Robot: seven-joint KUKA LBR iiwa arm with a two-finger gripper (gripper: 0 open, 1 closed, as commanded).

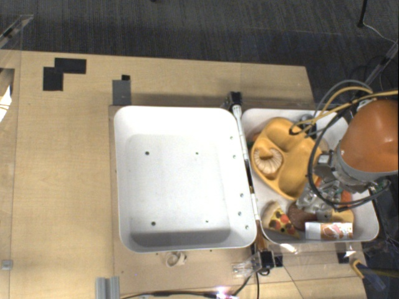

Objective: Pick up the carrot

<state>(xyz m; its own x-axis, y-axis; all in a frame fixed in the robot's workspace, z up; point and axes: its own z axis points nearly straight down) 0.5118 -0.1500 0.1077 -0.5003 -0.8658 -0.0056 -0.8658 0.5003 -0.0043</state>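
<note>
- The carrot (pixel 346 195) is, as far as I can judge, the small orange patch showing just right of the big yellow toy (pixel 293 161) and under the arm (pixel 373 139). Most of it is covered, so its lie is unclear.
- Handling, as a guess: a toy carrot would be light and stiff, with a smooth, tapering skin that slips towards the thin end. The thick middle, taken across its width, looks the safest hold.
- The gripper (pixel 315 202) hangs low beside the yellow toy's right flank, among cables. Whether it is clenched, released or grasping anything cannot be told.
- The right bin (pixel 369 232) holds the yellow toy and is crowded. A pizza-slice toy (pixel 278 220) and a brown lump (pixel 298 217) lie just in front of the yellow toy, and a white bottle (pixel 328 230) lies on its side against the near wall.
- Crowding matters — neighbours sit close to the carrot, so a wide approach may nudge them.
- The left bin (pixel 124 167), left of the yellow toy across the divider, shares the same surface.
</note>
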